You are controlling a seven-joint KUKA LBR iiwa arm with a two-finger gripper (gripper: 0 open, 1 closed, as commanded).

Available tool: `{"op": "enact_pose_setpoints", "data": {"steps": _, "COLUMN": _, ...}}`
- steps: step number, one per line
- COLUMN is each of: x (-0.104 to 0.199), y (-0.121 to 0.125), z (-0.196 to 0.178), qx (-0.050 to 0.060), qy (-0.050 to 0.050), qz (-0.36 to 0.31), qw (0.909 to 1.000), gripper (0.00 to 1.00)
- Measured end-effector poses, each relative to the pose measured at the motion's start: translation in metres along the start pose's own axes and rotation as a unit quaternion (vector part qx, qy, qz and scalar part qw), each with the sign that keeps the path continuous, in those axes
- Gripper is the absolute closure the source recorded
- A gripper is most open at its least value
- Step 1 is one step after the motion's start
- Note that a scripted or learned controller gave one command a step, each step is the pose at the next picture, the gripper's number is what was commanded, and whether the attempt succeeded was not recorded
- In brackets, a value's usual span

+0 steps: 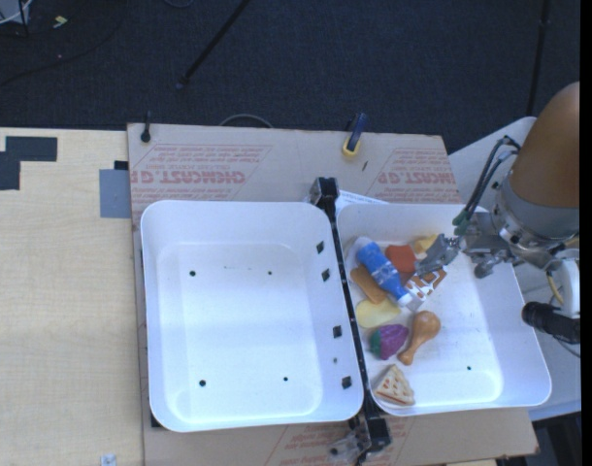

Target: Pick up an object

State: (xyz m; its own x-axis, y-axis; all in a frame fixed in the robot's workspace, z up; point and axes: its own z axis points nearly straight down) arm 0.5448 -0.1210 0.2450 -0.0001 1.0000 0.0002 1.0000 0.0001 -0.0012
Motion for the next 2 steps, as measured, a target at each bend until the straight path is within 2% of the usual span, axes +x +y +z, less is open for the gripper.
{"op": "enact_pose_setpoints", "data": {"steps": 1, "x": -0.051, "y": -0.046, "z": 0.105, "qx": 0.006, "qy": 0.001, "qz": 0.003, "qw": 1.0, "gripper": 0.0}}
{"op": "enact_pose_setpoints", "data": {"steps": 2, "x": 0.011, "y": -0.009, "z": 0.161, "qx": 0.001, "qy": 0.001, "qz": -0.002, "qw": 1.0, "gripper": 0.0}}
